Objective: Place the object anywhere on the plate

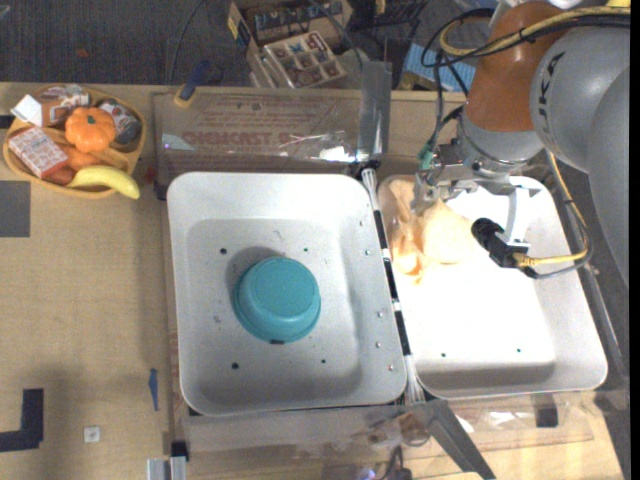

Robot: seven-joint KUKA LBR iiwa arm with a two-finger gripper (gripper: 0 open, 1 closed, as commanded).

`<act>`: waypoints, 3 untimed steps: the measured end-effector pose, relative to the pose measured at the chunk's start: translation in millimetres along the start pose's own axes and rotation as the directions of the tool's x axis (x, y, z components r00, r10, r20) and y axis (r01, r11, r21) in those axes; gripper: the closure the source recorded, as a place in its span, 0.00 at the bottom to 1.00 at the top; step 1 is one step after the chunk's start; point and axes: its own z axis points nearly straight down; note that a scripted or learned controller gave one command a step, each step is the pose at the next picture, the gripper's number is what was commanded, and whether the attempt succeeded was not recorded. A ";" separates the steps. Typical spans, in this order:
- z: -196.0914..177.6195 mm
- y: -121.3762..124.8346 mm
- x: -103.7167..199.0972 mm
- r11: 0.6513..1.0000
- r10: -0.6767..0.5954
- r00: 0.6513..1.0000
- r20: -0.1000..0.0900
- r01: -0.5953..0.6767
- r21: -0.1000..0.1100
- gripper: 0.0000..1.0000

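Observation:
A round teal plate (278, 298) lies in the middle of the left white bin (200, 218). In the right bin (520, 358), at its far left corner, lies a pale peach and orange object (425, 240), washed out by bright light. My gripper (436, 194) hangs directly over the far end of that object, low in the bin, with the grey and orange arm (520, 68) reaching in from the upper right. Glare and the wrist body hide where the gripper meets the object.
A black cable end with a yellow lead (500, 243) dangles just right of the object. The ridge between the two bins (388, 268) runs close to the object's left. A basket of toy fruit (75, 148) sits at the bench's far left.

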 end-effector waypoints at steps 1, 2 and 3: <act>-40.5 1.0 0.1 1.000 -0.001 1.000 0.000 0.001 -0.003 1.00; -43.8 -0.7 51.0 0.921 -0.390 0.921 -0.001 0.390 -0.001 1.00; -34.0 -12.5 103.3 0.698 -0.716 0.698 0.000 0.716 -0.003 1.00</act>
